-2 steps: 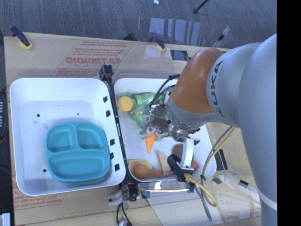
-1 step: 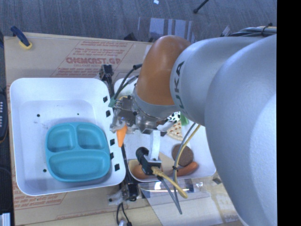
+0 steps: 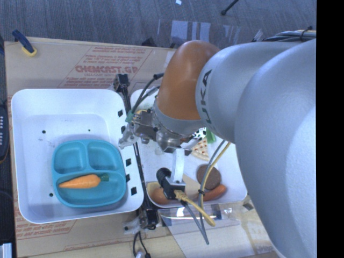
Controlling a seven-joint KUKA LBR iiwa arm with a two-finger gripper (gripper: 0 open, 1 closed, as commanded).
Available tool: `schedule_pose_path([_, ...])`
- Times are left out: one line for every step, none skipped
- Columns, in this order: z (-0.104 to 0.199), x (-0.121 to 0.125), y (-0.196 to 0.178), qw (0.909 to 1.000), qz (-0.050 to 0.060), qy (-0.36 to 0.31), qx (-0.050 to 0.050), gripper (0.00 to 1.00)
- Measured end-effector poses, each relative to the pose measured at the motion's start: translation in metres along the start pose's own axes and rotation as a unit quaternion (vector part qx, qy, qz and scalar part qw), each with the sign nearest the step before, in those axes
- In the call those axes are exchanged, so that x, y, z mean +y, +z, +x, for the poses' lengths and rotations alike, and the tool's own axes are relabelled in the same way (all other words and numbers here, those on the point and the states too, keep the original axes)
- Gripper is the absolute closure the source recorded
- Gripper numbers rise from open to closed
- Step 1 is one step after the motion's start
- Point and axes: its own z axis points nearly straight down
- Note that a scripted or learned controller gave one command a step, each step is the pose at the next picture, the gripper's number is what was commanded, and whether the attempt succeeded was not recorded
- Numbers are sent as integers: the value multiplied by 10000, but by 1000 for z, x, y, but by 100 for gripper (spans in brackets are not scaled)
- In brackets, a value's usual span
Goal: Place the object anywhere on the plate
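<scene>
Carrot [image 3: 79, 182] lay in the near compartment of the blue plate [image 3: 70, 157], in the left bin [image 3: 24, 144]. Gripper [image 3: 138, 129] hung over the wall between the bins, apart from the carrot; whether wide or narrow could not be told. Pizza slice [image 3: 200, 151] lay in the right bin [image 3: 235, 176].

- We are seeing the plate [image 3: 100, 158] sitting in the left bin [image 3: 32, 122].
- The carrot [image 3: 80, 182] is lying in its near compartment.
- The arm [image 3: 236, 85] is hanging over the right bin [image 3: 235, 168].

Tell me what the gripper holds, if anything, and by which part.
Cannot be told: the gripper is unclear. The carrot lies on the plate, not held.
</scene>
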Motion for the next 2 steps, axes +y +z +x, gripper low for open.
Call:
schedule_pose_path([0, 0, 0, 10000, 0, 0, 0, 0])
schedule_pose_path([0, 0, 0, 10000, 0, 0, 0, 0])
